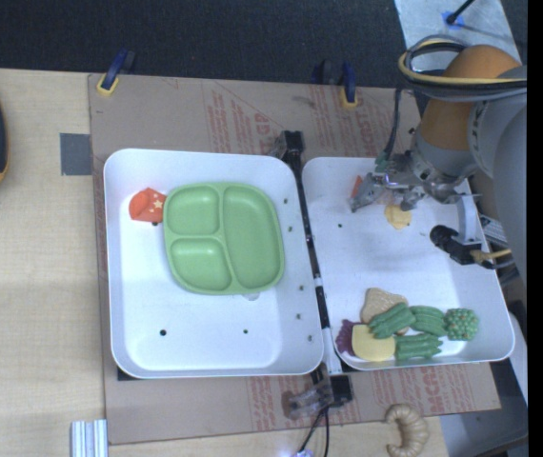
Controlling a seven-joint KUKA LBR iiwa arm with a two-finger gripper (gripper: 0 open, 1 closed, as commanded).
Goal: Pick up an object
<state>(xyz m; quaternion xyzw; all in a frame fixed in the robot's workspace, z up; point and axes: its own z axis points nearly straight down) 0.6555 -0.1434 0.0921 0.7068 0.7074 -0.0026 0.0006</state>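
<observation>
Your pincer (387, 189) is low in the right bin (348, 255), just beside a yellow piece (399, 217); whether it's spread, you cannot tell. Judged: reaching stage; next, close on it.

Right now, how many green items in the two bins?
4, maybe more hidden in the pile. Green divided plate sits in the left bin. In the right bin's near corner: two green pods and a broccoli piece.

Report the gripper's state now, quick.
Gripper: cannot be told whether open or closed; it sits over the right bin, right beside a small yellow piece.
</observation>
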